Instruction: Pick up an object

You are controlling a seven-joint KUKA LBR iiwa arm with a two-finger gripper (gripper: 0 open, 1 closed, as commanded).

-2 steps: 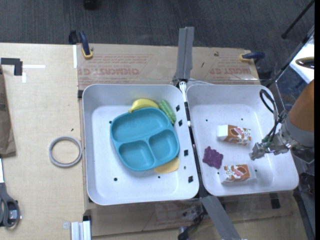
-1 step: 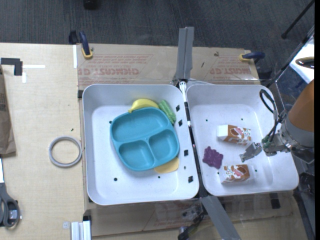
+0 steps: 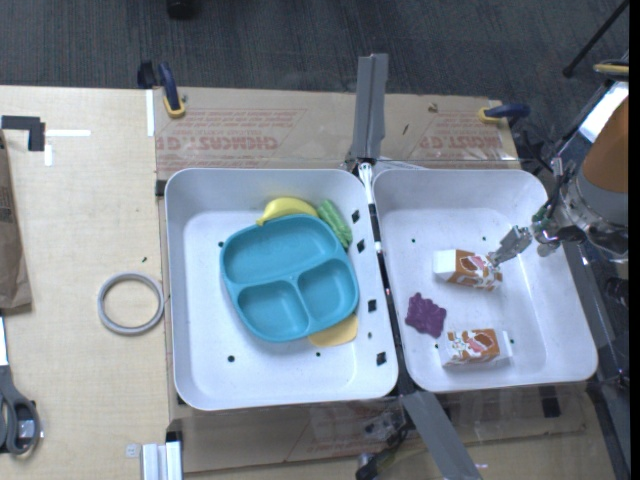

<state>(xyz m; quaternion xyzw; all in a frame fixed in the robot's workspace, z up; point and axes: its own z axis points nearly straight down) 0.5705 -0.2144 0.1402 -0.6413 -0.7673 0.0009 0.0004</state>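
The bench (image 3: 80, 198) carries two white bins side by side. The left bin (image 3: 190, 298) holds a blue divided plate (image 3: 289, 277) lying flat, with a yellow thing (image 3: 287, 208) and a green thing (image 3: 337, 222) poking out from under its far edge and another yellow piece (image 3: 335, 334) under its near edge. The right bin (image 3: 545, 318) holds three small things: a carton (image 3: 466, 268) printed orange and white, lying on its side toward the middle; a second carton (image 3: 478, 346) of the same print nearer the front wall; and a purple lump (image 3: 426, 315) to the left, between the two and apart from both.

The arm (image 3: 600, 183) comes in over the right bin's right wall. Its gripper (image 3: 506, 246) slants down and to the left, its tip right at the upper right end of the first carton, seemingly touching it. Whether the fingers are spread or closed cannot be told at this size, and nothing shows between them.

On the bench left of the bins lie a grey ring (image 3: 131, 302) and, at the front corner, scissors (image 3: 17, 418).
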